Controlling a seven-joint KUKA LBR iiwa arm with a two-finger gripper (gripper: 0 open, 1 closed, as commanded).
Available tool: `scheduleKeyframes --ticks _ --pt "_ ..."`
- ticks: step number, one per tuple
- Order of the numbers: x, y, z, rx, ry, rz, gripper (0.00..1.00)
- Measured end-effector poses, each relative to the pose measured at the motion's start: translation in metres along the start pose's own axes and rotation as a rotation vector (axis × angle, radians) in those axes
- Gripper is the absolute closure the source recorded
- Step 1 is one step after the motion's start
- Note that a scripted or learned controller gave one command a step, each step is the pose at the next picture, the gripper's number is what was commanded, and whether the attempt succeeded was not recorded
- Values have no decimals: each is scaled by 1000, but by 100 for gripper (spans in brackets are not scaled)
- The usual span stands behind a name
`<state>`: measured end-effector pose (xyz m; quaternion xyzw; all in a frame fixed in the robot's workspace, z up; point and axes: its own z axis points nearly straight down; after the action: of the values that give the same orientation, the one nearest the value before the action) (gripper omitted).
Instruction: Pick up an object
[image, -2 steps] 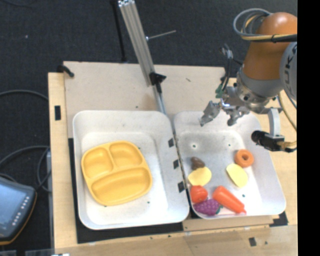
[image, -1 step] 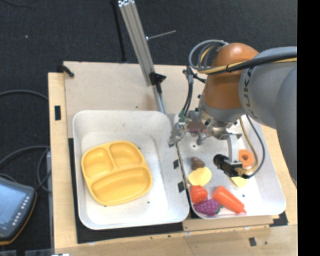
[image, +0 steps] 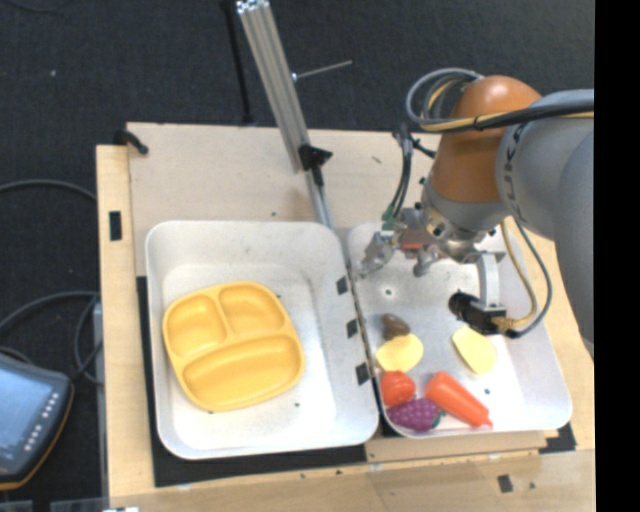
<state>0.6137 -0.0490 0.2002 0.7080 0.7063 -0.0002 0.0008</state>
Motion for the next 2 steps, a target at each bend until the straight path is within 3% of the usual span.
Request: scheduleKeyframes --ticks 1,2 --pt "57 -69 -1 5 2 -7 0" --pt "46 -44 -1 0 2 -2 0"
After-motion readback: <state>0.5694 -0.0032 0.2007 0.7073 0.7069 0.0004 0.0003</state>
